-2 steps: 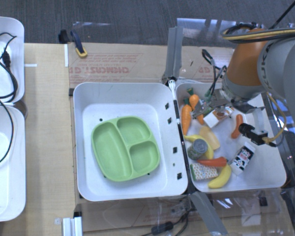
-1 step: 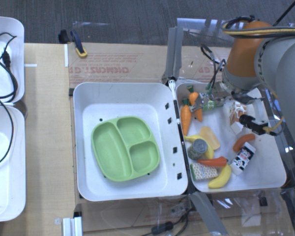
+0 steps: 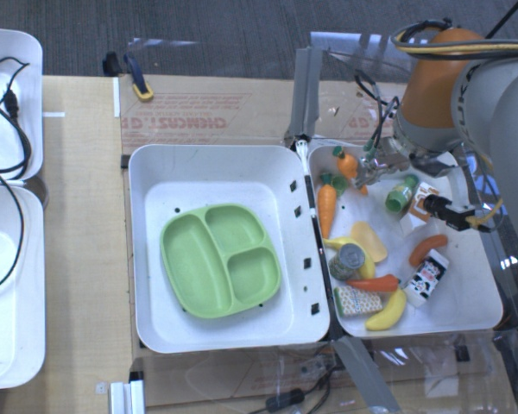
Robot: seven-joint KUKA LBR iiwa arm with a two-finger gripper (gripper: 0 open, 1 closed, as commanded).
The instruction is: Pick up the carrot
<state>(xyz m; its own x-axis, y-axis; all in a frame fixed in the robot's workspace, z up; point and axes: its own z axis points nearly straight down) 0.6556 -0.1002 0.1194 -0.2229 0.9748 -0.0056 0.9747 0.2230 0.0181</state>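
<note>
The right bin (image 3: 492, 304) holds the clutter; the left bin (image 3: 147, 231) holds a green divided plate (image 3: 220, 260). Both stand on the table (image 3: 78, 188).

The carrot (image 3: 327, 207) lies in the right bin against its left wall, just beside the divider between the two bins. Its long axis runs roughly up and down the view, green top toward the far end and tapered tip toward the near end. A second, smaller orange piece with a green top (image 3: 346, 164) lies near the far left corner, close to the arm's tooling; whether it is also a carrot cannot be settled from this view.

The hand (image 3: 371, 172) hangs over the far part of the right bin, below the orange band of the arm (image 3: 436, 76). Its state cannot be told: the fingers are too small and dark against the clutter, and nothing is seen between them. No grasp is recorded.

Key relation: the carrot lies to the view's left of the hand and slightly toward the near side, a short way off. In judgement, the coming move is a short shift toward the left wall, then a descent with the fingers closing across the carrot's narrow width.

Room is tight. The bin wall bounds the carrot on its left, leaving little space for a finger there. To its right and near side lie a yellow piece (image 3: 369, 241) and a grey round can (image 3: 350, 258); a green cup (image 3: 400, 197) lies further right. The risk, as judged, is a finger striking the wall or the rim.
</note>
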